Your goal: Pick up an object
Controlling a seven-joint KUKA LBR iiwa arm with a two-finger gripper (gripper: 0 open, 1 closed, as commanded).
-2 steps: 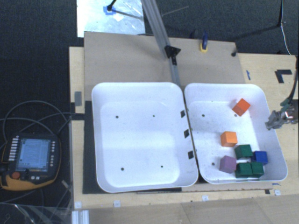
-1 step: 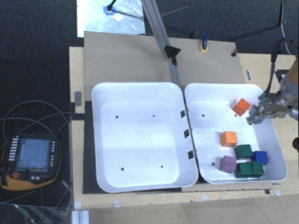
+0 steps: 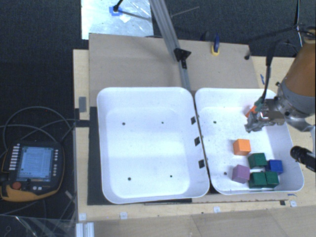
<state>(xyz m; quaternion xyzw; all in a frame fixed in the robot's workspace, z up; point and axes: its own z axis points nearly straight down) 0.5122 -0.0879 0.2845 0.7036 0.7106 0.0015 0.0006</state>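
Orange block (image 3: 242,146) just below claw (image 3: 252,127), apart.

A robotics lab: teach pendant (image 3: 32,172) on carpet, bench (image 3: 148,63) bearing white bins (image 3: 148,95).

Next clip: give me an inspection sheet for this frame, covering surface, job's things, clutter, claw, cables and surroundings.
Surface: bench bearing a left bin and a right bin, side by side.
Job's things: in the right bin, an orange block, purple block, blue block and green blocks clustered near its front right corner.
Clutter: nothing seen.
Claw: claw over the right bin, beyond the orange block; finger state unclear.
Cables: cable looping behind the pendant.
Surroundings: teach pendant on dark carpet to the left; slanted metal pole beyond the bins.
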